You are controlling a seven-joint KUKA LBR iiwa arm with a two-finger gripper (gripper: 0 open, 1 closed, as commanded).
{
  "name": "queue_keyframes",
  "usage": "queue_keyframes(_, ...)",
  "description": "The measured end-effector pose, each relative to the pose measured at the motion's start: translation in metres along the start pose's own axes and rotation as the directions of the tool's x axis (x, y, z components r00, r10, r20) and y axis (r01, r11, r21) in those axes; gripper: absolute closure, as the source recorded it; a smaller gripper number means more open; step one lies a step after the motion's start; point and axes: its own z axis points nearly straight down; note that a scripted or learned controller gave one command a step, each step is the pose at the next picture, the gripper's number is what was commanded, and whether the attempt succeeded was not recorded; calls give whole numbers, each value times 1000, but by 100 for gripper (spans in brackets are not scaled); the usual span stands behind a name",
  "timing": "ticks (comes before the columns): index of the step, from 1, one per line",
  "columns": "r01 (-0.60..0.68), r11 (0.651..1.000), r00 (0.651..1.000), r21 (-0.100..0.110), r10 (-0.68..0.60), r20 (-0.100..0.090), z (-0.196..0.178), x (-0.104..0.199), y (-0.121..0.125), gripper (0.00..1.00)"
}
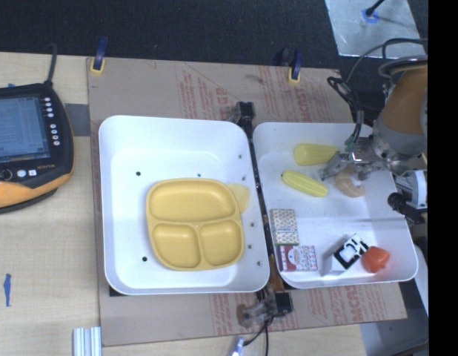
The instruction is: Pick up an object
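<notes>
The hand (349, 167) sits low in the right bin (385, 213), over a beige lump (352, 188); grip state unclear. A corn cob (304, 184) lies just beside; a yellow tray (195, 223) fills the left bin (125, 199).

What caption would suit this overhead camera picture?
Robot gripper lowered into the right bin over a small tan object, beside toy corn.

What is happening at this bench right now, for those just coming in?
A robot arm reaches in from the right, its gripper low in the right bin, just above a small beige object. Nearby lie a yellow corn cob and another yellow piece; nearer the front are two small cards, a black-and-white block and a red object. The left bin holds a yellow divided plate. Nothing looks lifted yet.
</notes>
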Motion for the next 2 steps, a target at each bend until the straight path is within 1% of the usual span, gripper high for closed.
queue_keyframes(1,-1,1000,1000,26,1,-6,3,-2,29,0)
queue_keyframes(2,-2,1000,1000,-3,2,1,-1,-1,-2,0)
